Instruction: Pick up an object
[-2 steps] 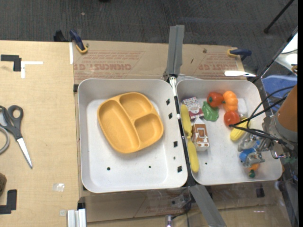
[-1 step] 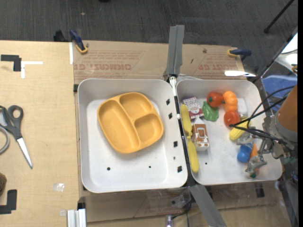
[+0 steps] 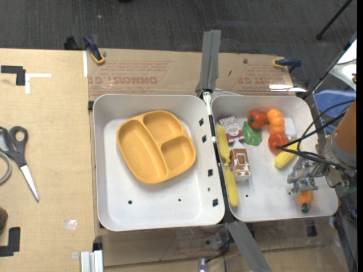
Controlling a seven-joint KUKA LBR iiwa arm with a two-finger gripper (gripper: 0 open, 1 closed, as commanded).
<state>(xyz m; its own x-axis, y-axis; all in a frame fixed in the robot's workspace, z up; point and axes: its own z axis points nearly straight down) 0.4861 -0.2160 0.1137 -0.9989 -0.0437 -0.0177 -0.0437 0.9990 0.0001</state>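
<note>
My gripper [image 3: 303, 180] hangs low by the right bin's [image 3: 266, 208] near right corner, just over a small carrot [image 3: 305, 198]; whether it holds anything, I cannot tell. Risk: it clips the bin wall and nudges the carrot aside.

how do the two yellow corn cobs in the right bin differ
The long corn cob lies against the right bin's left wall, pointing up and down the view; the short corn cob lies tilted nearer the claw. The long one is slimmer, the short one stubbier and touching a red tomato. Both are yellow.
</note>
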